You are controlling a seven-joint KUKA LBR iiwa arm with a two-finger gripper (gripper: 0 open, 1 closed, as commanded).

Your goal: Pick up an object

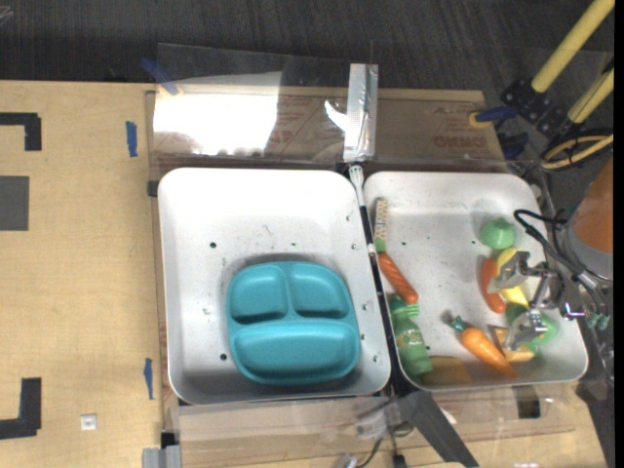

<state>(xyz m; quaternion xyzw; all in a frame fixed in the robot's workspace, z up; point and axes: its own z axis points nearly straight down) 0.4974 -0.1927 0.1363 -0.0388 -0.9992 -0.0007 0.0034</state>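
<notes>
**Gripper low in the right bin, over a heap of toy food**

The things to be picked lie in the right bin (429, 198), crowded toward its lower right. An orange carrot (485, 346) lies near the bin's lower edge, its tip pointing toward the frame's lower right; above it sit a green pepper-like piece (497, 232) and a yellow and red cluster (499, 273). Along the bin's left wall lie an orange-red piece (398, 278), a green bottle (410, 336) and, higher up, a pale brush-like thing (380, 217).

The gripper (527, 305) comes in from the frame's right edge and sits down among the cluster (cables trail behind it). Whether its fingers are spread or closed cannot be told here; the metal parts blur into the toys, and nothing is plainly seen between them.

The left bin (195, 213) holds a teal divided tray (291, 322) in its lower half.
</notes>
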